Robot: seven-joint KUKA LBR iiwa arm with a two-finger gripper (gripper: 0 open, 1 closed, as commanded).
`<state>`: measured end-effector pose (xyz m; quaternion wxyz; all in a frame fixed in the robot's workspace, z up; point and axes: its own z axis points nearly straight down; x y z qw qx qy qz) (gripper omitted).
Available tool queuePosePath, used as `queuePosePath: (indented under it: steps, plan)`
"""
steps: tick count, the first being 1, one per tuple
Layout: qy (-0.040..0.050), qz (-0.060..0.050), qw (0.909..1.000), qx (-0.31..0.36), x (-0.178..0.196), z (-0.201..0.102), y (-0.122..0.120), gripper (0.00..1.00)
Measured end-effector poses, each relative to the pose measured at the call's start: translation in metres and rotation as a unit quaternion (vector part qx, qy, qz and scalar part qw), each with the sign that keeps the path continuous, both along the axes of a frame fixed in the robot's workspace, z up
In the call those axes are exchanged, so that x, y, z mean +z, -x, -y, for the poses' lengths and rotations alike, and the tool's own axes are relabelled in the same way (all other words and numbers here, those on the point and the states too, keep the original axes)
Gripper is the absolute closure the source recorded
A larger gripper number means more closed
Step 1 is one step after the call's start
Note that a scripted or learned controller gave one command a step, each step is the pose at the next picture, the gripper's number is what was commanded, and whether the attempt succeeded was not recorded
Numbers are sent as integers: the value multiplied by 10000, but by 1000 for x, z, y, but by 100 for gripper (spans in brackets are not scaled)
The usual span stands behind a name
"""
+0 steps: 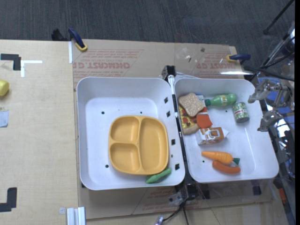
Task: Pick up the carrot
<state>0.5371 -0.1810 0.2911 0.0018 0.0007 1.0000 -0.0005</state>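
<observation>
The gripper point(265, 108) hangs just past the right bin's point(262, 165) right rim, nothing between its fingers, though how far they part I cannot tell; the carrot point(217, 156) lies near that bin's front edge, touching a sausage point(226, 168); the left bin point(89, 125) holds a yellow plate point(138, 144).

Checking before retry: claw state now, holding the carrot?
Claw: at the right bin's right edge, open or closed cannot be told; carrot lies in the bin, not held.
</observation>
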Motion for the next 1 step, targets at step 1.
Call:
queuePosePath:
  steps: [1]
  plan:
    - [-1,-5,9994,-339,-141,14,58,0]
